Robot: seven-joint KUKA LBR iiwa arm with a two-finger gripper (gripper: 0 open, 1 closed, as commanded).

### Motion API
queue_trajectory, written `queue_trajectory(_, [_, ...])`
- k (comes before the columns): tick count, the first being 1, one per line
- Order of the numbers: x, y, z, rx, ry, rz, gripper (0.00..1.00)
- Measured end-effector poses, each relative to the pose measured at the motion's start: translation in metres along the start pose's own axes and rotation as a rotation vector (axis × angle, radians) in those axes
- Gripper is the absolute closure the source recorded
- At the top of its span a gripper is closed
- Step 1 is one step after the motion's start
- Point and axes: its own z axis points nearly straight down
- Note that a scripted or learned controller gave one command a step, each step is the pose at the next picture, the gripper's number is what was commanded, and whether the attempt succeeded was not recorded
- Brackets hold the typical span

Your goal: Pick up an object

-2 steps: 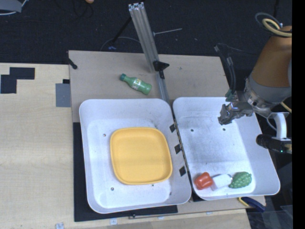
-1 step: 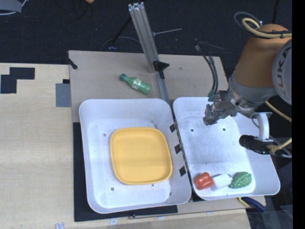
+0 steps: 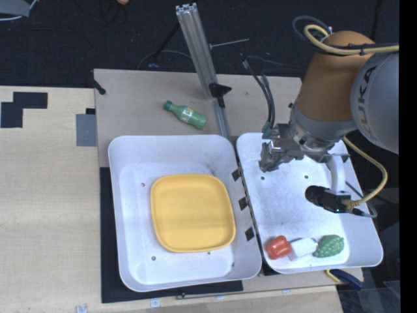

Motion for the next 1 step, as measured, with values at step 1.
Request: queue_trajectory(1, [0.0517,0.001,-0.0029,0.001,0.001,-0.001,1.0])
